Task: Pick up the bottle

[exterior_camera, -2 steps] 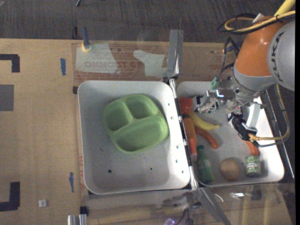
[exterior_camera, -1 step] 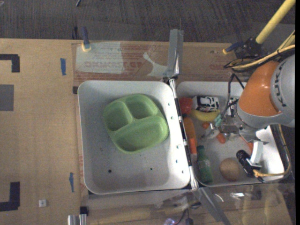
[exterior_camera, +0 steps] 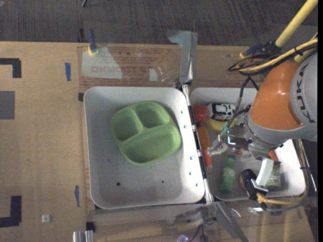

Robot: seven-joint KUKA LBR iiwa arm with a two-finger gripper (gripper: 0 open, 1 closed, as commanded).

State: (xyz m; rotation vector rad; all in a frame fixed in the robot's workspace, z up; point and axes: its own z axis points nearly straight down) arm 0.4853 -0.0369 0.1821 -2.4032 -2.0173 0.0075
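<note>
A small green bottle (exterior_camera: 227, 176) lies in the right bin (exterior_camera: 292, 188), near its front wall, with its cap end pointing toward the back. My gripper (exterior_camera: 224, 144) hangs over the right bin's left half, just beyond the bottle's cap end. The grey and orange arm covers the bin's right part. Nothing shows held in the gripper.
The left bin (exterior_camera: 101, 180) holds a green divided plate (exterior_camera: 146, 132). In the right bin, an orange stick-like thing (exterior_camera: 203, 144) lies along the left wall, with a red-orange item (exterior_camera: 201, 112), a yellow piece (exterior_camera: 216, 125) and a black-and-white item (exterior_camera: 222, 109) at the back. A small green and red packet (exterior_camera: 275, 178) lies at front right.
</note>
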